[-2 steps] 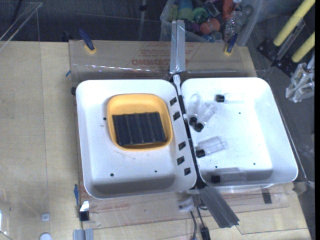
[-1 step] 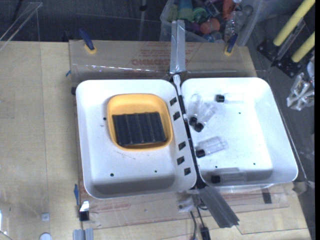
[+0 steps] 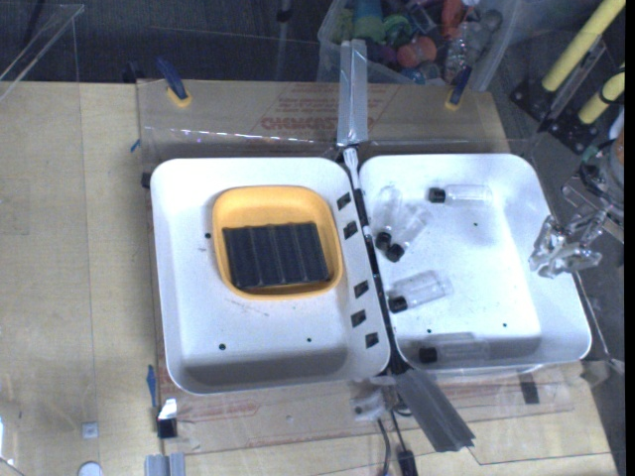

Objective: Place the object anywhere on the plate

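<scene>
A yellow plate [image 3: 227, 209] sits in the left white bin [image 3: 179, 345]. On it lies a flat black ribbed object [image 3: 276, 255], covering most of the plate's middle. My gripper [image 3: 544, 248] hangs over the right rim of the right bin [image 3: 516, 310], far from the plate. Its silver fingers [image 3: 552, 234] stand apart with nothing between them.
Several clear bottles with black caps lie in the right bin: one at the back [image 3: 461, 194], a cluster near the divider [image 3: 399, 221], one in the middle [image 3: 424, 288], one by the front wall [image 3: 454, 346]. A box of colourful toys [image 3: 417, 18] stands behind the bins.
</scene>
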Action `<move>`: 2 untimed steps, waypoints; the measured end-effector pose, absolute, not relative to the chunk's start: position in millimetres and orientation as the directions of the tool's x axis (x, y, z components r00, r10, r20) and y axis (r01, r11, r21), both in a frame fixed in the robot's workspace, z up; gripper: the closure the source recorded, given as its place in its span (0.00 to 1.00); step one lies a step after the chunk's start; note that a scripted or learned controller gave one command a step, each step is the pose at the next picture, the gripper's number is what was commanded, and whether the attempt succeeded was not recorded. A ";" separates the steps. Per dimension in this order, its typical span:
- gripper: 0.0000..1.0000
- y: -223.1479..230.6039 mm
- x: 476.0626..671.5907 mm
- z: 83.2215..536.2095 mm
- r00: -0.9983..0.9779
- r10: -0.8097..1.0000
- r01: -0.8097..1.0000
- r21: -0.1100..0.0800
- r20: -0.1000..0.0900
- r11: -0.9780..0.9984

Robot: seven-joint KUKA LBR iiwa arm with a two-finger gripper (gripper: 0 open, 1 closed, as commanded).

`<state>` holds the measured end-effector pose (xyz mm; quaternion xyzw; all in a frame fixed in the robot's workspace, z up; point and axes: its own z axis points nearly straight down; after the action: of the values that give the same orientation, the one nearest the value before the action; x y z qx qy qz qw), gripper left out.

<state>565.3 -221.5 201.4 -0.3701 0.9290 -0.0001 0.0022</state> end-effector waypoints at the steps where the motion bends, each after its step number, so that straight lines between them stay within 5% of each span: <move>1: 0.00 -221.5 565.4 201.4 -0.726 -0.688 -0.688 -0.002 -0.004 0.726; 2: 0.00 -220.1 605.7 229.9 -0.510 -0.860 -0.860 -0.006 -0.007 0.510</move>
<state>605.7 -220.1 229.9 -0.4950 0.8689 -0.0008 0.0044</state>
